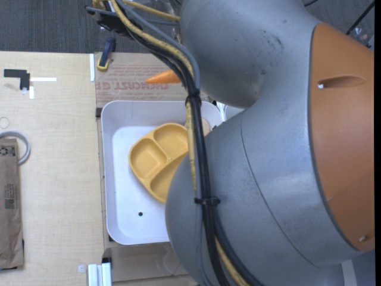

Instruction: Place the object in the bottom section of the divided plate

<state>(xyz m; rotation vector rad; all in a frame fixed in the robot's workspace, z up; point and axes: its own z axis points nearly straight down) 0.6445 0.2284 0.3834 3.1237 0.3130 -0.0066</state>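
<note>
A yellow divided plate (156,158) lies in the white bin (119,177), tilted, with its right side hidden behind the grey arm (268,148). Two of its sections show, and both look bare. An orange, carrot-like object (162,75) lies on the cardboard above the bin, partly behind the arm's cables. The arm's bulk covers the right half of the camera view, and the gripper is hidden by it.
Black and yellow cables (178,58) run down across the bin's upper right. A small dark speck (140,214) sits on the bin floor. A brown paper bag (11,201) lies at the left edge of the wooden bench. A blue clamp (106,53) stands above the bin.
</note>
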